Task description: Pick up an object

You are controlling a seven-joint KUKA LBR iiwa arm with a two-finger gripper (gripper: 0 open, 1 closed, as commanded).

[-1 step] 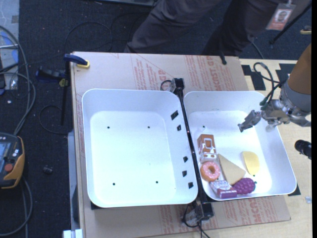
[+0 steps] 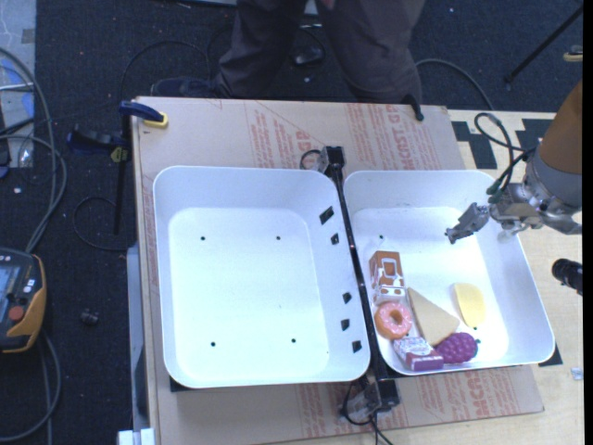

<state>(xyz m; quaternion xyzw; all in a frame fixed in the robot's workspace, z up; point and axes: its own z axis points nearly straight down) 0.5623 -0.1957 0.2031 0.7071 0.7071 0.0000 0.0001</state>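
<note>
Objects clustered below the gripper, none yet held.
Gripper hovers high in the right bin; doughnut and cheese wedge lie beneath; finger spread unreadable.

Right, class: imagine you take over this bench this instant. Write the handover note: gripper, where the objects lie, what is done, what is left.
Gripper: hangs over the upper part of the right bin, with nothing seen between its jaws; whether they are open or shut cannot be told.
Objects: all clustered at the right bin's near end: orange box, pink doughnut, tan wedge, yellow piece, purple berry-like piece and a small pink and white packet.
Done: nothing picked yet.
Left: move toward the cluster, descend on one object, grasp and lift.
</note>
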